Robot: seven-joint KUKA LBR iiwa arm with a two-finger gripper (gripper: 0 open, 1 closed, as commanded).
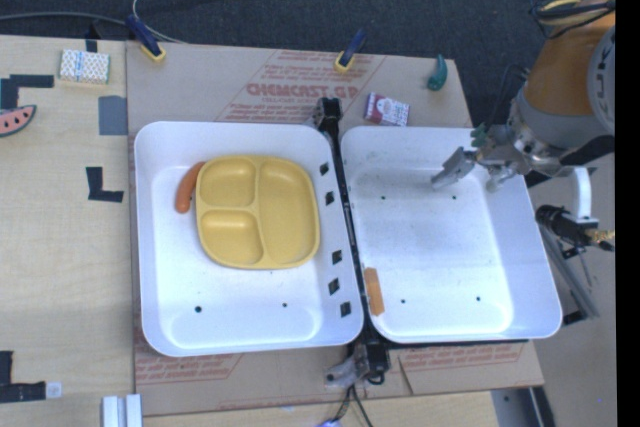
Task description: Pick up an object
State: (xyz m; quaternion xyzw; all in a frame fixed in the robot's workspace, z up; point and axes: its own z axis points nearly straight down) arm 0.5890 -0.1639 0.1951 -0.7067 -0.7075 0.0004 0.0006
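At the near edge, a black clamp [358,367] sits where the two bins meet. The left bin [170,315] holds a yellow plate [258,212] with three compartments, lying flat toward the far side. An orange sausage [185,188] lies just beside the plate's left rim, touching or nearly so. In the right bin [520,305] a small orange piece [373,290] rests against the near left wall, close to the divider.

Further back, the gripper [470,162] hangs over the far right part of the right bin, its grey fingers [452,168] pointing left; they look spread a little with nothing between them, well apart from the orange piece. The arm [570,75] with its orange band comes in from the right.

Both bins sit on cardboard [290,90] printed in red with "CHEMCAST", readable beyond the left bin. A small red and white packet [386,109] lies on the cardboard behind the divider; its print is too small to read. At the cardboard's far edge are two yellow and blue clips [146,37] [350,53] and a green clip [437,73]. Far left, a patterned sponge [84,67] lies on the bench [50,245].
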